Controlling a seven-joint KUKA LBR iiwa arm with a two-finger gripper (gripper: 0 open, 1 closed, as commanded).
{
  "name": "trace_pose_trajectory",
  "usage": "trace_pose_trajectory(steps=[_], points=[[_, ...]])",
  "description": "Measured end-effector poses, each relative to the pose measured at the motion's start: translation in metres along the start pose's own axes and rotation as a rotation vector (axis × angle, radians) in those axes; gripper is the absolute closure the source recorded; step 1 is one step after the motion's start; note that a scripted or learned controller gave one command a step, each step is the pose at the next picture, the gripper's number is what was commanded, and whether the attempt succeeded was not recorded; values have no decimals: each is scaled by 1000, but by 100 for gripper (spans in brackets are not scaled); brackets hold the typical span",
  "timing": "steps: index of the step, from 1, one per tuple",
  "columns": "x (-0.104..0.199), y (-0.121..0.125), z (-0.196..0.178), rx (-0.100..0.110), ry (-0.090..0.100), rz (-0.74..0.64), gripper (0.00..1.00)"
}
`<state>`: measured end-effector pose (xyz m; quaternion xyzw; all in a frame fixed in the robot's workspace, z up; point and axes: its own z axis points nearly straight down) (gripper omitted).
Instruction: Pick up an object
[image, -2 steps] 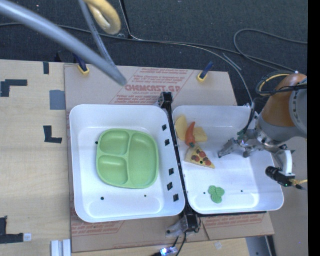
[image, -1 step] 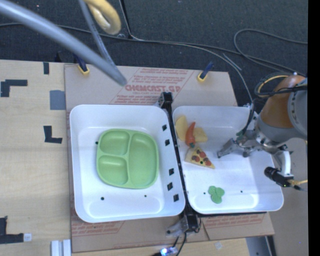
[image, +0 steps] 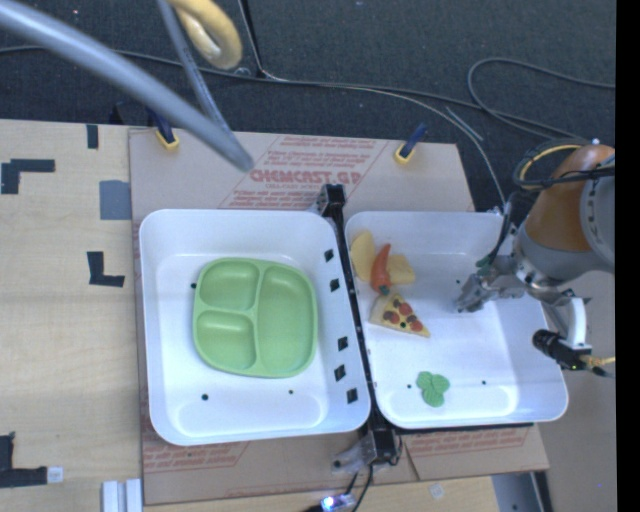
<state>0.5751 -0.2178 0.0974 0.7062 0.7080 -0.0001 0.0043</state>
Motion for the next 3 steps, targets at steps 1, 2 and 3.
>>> trace_pose_trajectory(steps=[1,2,3], points=[[-4,-9,-52,5,6,3,100],[-4,2,-110,2,4,1,100],[-3,2,-119,5,6,1,100]])
